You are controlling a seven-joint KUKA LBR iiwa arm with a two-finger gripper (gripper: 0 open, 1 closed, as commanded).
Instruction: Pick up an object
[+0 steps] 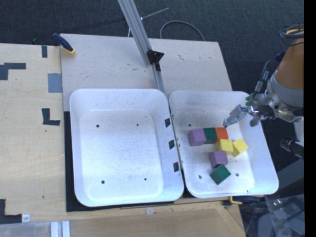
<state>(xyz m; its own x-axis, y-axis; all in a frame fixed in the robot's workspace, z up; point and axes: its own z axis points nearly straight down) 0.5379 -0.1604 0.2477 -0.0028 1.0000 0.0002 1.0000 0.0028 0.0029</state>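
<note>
My pale wooden counter (123, 68) sits on dark carpet (237, 14) (a loose cable (181, 25) loops there), evenly lit.

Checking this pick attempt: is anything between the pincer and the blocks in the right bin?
Nothing visible blocks it. The pincer hangs over the right bin, just up and right of the orange block, the nearest of the cluster. Bare bin floor lies between them.

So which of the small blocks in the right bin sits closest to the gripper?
The orange block, at the cluster's upper edge beside the dark green block, just below the gripper; the purple, yellow and other green blocks lie farther off.
</note>
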